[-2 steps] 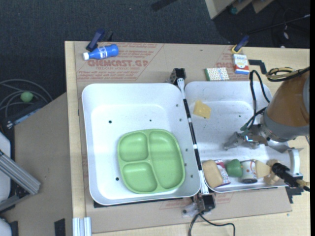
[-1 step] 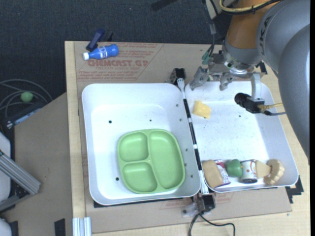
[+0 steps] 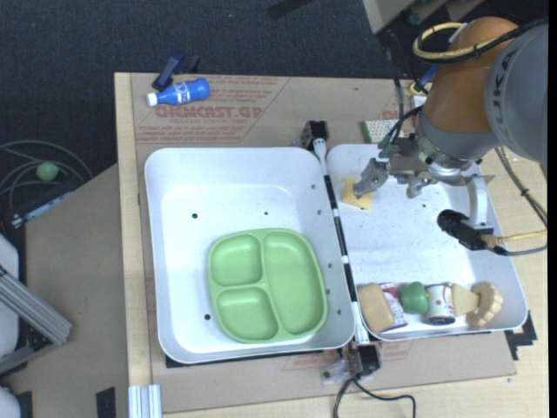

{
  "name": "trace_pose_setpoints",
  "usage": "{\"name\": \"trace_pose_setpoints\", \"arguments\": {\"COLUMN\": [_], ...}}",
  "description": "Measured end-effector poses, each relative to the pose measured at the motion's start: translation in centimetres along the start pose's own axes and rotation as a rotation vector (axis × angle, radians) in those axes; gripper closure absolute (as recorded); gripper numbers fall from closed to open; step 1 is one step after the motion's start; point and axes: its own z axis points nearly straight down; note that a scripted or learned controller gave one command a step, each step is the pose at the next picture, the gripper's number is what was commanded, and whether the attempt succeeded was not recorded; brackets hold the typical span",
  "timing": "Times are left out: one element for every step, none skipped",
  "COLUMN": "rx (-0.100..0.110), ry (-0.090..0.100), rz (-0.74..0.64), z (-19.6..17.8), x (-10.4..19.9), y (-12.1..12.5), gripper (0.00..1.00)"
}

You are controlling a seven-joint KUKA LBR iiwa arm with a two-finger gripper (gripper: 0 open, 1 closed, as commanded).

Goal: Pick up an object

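My gripper (image 3: 393, 181) hangs over the far left part of the right bin (image 3: 505, 273). It is open, its two fingers spread apart with nothing between them. A small yellow wedge (image 3: 358, 197) lies on the bin floor just below and left of the left fingertip (image 3: 371, 178), close to the bin's left wall. Along the near wall of the same bin sit a tan piece (image 3: 372, 300), a red and white packet (image 3: 394, 308), a green ball (image 3: 414, 296), a small can (image 3: 441, 304) and a tan ridged toy (image 3: 486, 303).
The left bin (image 3: 174, 198) holds a green divided plate (image 3: 265, 284). A blue and white bottle (image 3: 178, 92) lies on the bench behind the bins. A black part on a yellow cable (image 3: 459, 227) hangs by the arm over the right bin.
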Motion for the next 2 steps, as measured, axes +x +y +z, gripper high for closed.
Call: {"name": "trace_pose_setpoints", "arguments": {"rx": [0.001, 0.000], "ry": [-0.002, 0.001], "rz": [0.003, -0.002], "z": [5.2, 10.1], "x": [-9.9, -3.1], "y": [-9.4, -9.4], "gripper": [0.00, 0.00]}}
